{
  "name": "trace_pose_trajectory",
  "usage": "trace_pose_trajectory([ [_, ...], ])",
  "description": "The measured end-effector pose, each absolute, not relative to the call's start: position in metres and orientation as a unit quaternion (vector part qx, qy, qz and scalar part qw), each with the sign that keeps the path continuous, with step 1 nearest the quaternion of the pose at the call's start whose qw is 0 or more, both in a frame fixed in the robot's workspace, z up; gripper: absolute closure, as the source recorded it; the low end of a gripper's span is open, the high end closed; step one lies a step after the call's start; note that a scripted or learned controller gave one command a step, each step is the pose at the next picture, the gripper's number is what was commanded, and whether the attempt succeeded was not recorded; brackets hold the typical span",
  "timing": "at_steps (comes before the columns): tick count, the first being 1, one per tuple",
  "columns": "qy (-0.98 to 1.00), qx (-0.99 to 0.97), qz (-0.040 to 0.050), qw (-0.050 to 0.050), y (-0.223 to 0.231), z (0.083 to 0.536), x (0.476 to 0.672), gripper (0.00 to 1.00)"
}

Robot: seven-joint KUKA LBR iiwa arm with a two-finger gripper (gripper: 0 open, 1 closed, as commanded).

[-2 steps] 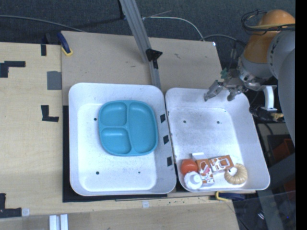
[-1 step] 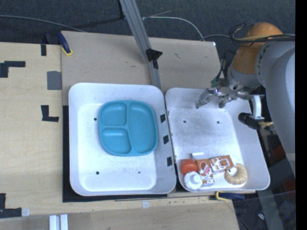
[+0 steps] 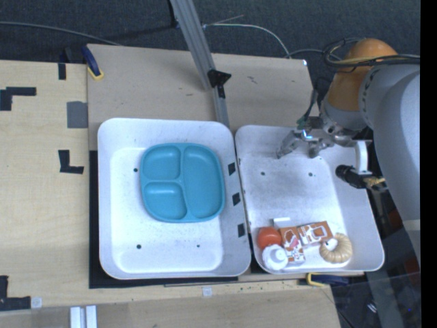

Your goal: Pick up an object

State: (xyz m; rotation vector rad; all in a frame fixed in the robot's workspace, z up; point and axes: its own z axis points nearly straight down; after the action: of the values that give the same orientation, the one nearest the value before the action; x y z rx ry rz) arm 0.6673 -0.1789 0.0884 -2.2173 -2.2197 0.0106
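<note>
One orange packet (image 3: pixel 305 240) lies lengthwise left-to-right

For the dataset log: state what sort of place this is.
Probably a robotics lab's pick-test bench: two white bins on a taped wooden bench, a blue divided plate, and the gripper over the right bin.

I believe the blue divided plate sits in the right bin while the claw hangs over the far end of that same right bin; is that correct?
Not quite: the camera view shows the blue divided plate lying in the left bin, not the right one. The rest holds: the claw hangs over the far end of the right bin.
</note>
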Motion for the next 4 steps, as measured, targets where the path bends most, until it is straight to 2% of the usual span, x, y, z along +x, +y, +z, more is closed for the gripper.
trace_pose_trajectory([
  [1, -0.708, -0.706, 0.0037, 0.002, -0.178, 0.099, 0.667, 1.00],
  [2, -0.707, -0.707, -0.0010, -0.002, -0.181, 0.142, 0.670, 1.00],
  [4, -0.708, -0.706, -0.0019, -0.003, -0.173, 0.265, 0.680, 1.00],
])
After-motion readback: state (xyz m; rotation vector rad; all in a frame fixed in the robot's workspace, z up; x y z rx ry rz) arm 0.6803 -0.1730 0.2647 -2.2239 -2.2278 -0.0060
